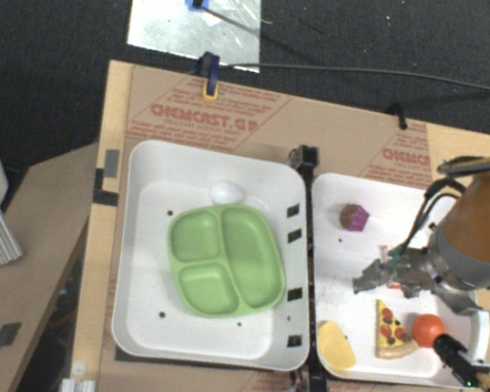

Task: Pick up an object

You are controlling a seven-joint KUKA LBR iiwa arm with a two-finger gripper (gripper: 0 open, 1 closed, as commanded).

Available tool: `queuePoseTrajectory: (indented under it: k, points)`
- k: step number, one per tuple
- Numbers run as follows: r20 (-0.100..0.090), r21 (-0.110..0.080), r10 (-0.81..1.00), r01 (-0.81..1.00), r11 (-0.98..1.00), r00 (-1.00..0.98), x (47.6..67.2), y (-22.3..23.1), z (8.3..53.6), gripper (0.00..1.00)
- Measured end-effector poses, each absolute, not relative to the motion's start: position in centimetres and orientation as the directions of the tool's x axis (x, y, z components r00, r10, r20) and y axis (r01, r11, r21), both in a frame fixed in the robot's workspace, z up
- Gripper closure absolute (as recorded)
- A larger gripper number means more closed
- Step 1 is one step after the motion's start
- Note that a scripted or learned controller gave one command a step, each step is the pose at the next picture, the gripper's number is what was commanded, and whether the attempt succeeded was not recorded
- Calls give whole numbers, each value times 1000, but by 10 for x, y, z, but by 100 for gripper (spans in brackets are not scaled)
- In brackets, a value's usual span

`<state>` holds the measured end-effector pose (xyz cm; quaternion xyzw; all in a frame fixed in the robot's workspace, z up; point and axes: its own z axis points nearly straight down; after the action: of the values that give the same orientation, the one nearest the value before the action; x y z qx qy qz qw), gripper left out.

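Your tool (370,282) hangs in the right bin (383,199), whether spread or closed I cannot tell, with the pizza slice (392,332) just below it, so line up squarely over that slice and drop straight, clear of the tomato (427,329).

Two white bins, the left bin (140,248) and the right bin (330,213), side by side. Left bin: one green divided plate (226,259) with three compartments, and one small white object (226,193). Right bin: four items, namely one purple block (354,218), one pizza slice (391,331), one red-orange ball (428,329) and one yellow piece (337,345). One robot arm (489,229)
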<state>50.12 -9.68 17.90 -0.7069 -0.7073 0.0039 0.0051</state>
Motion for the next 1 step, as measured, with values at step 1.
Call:
queuePoseTrajectory:
  k: [1]
  points:
    - [0, 1, 1000, 1000, 3, -3, 504, -97, 186, 0]
